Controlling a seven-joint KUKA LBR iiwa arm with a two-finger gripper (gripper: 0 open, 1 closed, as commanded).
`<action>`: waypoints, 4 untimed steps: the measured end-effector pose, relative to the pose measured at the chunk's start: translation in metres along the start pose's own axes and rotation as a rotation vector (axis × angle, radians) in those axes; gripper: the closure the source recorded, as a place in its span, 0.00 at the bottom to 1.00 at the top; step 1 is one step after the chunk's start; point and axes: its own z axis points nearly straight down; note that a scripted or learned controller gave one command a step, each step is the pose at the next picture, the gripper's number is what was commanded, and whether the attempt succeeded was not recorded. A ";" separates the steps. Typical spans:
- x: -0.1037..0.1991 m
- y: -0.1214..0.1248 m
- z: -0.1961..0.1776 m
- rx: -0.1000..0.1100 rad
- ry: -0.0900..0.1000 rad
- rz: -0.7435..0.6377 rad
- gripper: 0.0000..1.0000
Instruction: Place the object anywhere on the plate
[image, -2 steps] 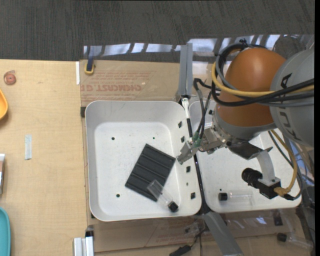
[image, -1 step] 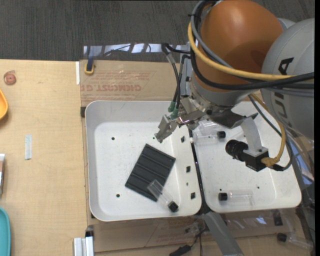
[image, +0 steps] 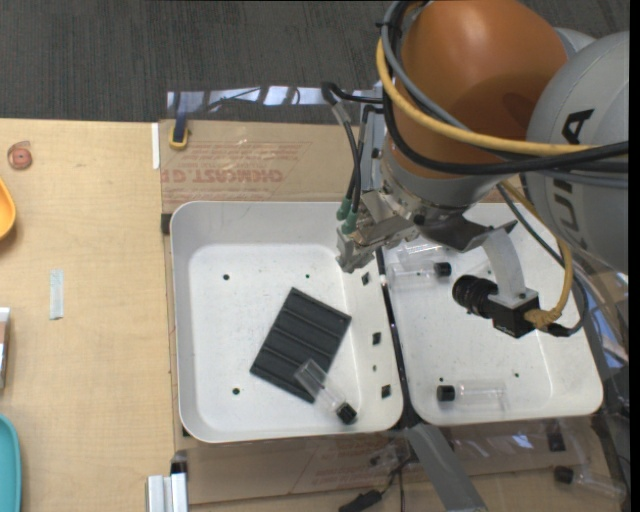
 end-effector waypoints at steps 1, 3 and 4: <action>-0.033 0.003 0.067 -0.004 0.005 0.261 1.00; -0.089 0.013 0.178 -0.002 0.008 0.446 1.00; -0.096 -0.031 0.154 -0.011 0.005 -0.592 1.00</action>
